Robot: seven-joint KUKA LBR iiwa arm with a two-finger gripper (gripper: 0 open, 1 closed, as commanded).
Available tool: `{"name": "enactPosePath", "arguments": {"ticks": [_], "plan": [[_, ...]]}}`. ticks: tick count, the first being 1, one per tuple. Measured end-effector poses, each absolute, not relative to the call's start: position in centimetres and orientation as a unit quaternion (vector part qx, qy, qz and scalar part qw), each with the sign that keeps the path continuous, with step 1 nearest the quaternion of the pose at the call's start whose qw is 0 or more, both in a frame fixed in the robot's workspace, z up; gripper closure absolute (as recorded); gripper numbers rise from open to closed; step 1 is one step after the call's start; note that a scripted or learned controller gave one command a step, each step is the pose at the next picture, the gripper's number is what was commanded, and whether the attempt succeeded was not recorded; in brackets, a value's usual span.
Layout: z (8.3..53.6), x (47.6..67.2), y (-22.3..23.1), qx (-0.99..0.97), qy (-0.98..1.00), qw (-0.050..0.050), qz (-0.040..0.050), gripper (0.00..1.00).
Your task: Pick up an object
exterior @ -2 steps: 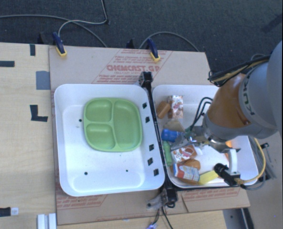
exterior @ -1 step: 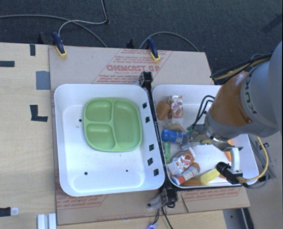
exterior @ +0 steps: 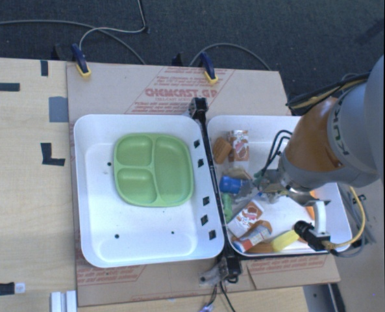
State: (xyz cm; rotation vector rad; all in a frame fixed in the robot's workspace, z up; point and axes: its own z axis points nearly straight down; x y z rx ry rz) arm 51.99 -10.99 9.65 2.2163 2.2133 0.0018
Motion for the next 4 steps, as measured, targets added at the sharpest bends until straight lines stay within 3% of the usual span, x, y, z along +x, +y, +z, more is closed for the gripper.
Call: {"name": "enactPosePath", "arguments": {"ticks": [1, 2, 3, 4], "plan": [[8.7, 49.9, -10.4, 0.707, 0.707, 0.004, 0.0019, 0.0], [9.7, 49.9, -10.5, 0.707, 0.707, 0.005, 0.0013, 1.0], [9.6, 49.9, -10.5, 0.707, 0.707, 0.005, 0.0012, 0.0], [8.7, 56.7, -9.8, 0.707, 0.707, 0.003, 0.0002, 0.0]]}}
